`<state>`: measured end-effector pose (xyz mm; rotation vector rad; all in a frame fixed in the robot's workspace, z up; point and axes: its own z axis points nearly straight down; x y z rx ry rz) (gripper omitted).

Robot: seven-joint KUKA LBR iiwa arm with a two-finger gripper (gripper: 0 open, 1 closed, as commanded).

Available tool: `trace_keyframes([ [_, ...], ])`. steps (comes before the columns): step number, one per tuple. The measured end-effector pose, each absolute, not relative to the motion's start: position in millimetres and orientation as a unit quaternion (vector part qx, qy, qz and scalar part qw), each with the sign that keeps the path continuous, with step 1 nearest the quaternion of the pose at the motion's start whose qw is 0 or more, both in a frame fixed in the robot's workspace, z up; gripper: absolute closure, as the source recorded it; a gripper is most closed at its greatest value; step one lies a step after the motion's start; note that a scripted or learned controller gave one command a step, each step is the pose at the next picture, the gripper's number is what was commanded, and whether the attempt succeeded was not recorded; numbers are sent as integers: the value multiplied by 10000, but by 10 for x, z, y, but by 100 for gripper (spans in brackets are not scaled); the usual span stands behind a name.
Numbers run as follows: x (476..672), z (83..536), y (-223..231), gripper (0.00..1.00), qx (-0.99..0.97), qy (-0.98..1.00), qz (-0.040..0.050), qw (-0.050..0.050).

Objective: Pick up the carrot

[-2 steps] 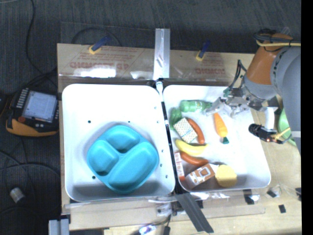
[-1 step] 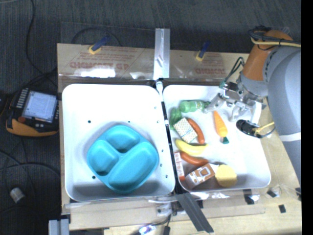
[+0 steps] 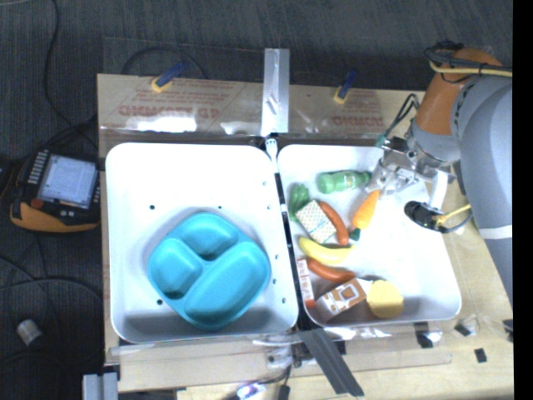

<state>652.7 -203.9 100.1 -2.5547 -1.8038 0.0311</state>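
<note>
Gripper (image 3: 388, 176) at carrot (image 3: 364, 210) top end — carrot runs down-left from it, long axis steep diagonal, toward bin (image 3: 433, 265) middle. Grip state: cannot tell.

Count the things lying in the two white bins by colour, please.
Blue: 1, the divided plate
Green: 2, bottle, small piece
Orange: 2, carrot, sausage
Yellow: 2, banana, block
Other: 3
Total: 10
</note>
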Motion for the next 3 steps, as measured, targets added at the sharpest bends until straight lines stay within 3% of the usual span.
trace_keyframes([
  [1, 6592, 935, -1695, 100, -8760, -4820, 172, -15],
  [2, 6680, 2007, -1392, 100, -8562, -5166, 20, -2],
  [3, 6679, 2007, -1393, 0, -8563, -5166, 23, -5],
])
